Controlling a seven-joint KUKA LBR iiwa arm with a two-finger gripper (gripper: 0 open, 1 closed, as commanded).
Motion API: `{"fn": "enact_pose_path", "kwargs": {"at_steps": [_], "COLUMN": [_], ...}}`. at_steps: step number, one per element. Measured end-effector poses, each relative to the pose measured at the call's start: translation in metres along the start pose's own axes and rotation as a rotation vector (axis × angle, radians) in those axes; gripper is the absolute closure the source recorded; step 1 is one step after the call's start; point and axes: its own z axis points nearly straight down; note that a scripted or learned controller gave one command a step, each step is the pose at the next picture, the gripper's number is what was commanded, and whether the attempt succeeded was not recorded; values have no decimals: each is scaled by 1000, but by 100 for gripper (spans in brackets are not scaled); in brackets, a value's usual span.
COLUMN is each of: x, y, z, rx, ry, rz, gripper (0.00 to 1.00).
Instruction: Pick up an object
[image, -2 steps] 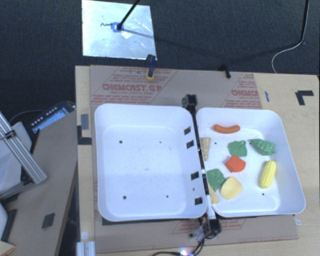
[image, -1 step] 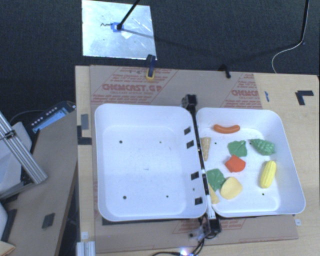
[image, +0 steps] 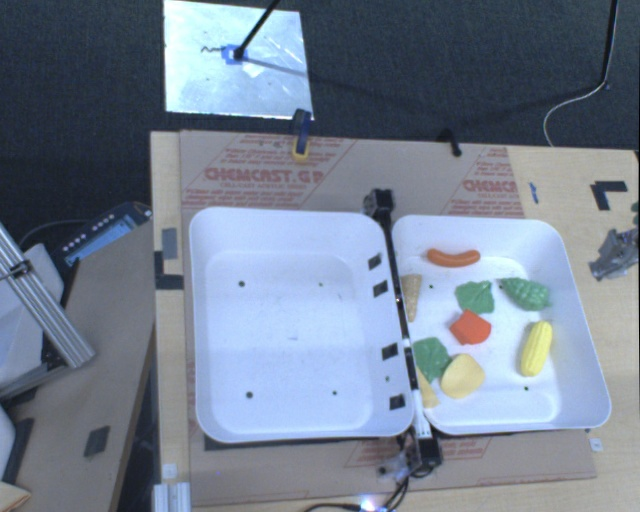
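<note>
The right bin (image: 575, 330) holds several toy foods: an orange sausage (image: 453, 257), two green leafy pieces (image: 476, 296) (image: 526, 292), a red-orange piece (image: 470, 327), a yellow corn cob (image: 536, 347), another green piece (image: 432, 354) and a yellow rounded piece (image: 462, 375). A tan cone (image: 411, 292) lies against the bin's left wall. My gripper (image: 615, 253) is a grey shape at the far right edge, outside the right bin and level with its upper right corner, apart from all the objects.
The left bin (image: 215, 300) sits beside the right one, joined by a black clip strip (image: 396, 320). Both rest on a cardboard sheet (image: 330, 170). A silver plate (image: 238, 60) lies at the back, and a blue device (image: 100, 232) at the left.
</note>
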Motion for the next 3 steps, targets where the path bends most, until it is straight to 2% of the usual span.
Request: {"fn": "enact_pose_path", "kwargs": {"at_steps": [1, 2, 3], "x": [-12, -50, -52], "y": [60, -4, 61], "z": [-142, -133, -127], "rx": [-29, -12, -16], "ry": [-11, -6, -8], "rz": [1, 11, 2], "gripper": [100, 100, 100]}}
